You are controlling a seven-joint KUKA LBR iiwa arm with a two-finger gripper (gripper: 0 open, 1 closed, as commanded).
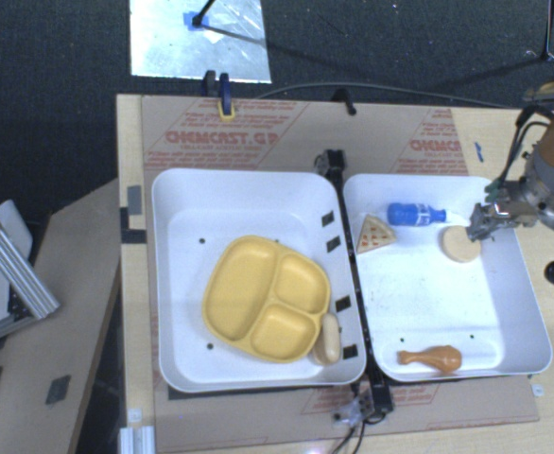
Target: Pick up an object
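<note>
At the left of the frame, the left shallow white plastic bin (pixel 173 206) held a yellow three-compartment plastic plate (pixel 268 296), and a pale beige bread-roll-shaped toy (pixel 328 339) lay against the plate's lower right edge. Across the divider, the right shallow white bin (pixel 528 329) held four small things: a tan wedge-shaped toy sandwich slice (pixel 374 235) at its upper left, a blue plastic bottle with a white cap (pixel 415 215) lying on its side just beyond, an orange-brown toy chicken drumstick (pixel 432 357) near the lower wall, and a round pale beige cookie-like disc (pixel 459 245) toward the upper right.

At the right edge of the frame the grey arm's gripper (pixel 482 223) hung low over the bin, right at the disc's upper right edge and seemingly touching it. Whether the jaws were spread or pressed together could not be told from this slanted view, and nothing was visibly pinched between them.

The step in hand looked like the approach to a grasp, with the disc as the likely target. The next move would call for the jaws to straddle the flat disc, close, and lift.
</note>
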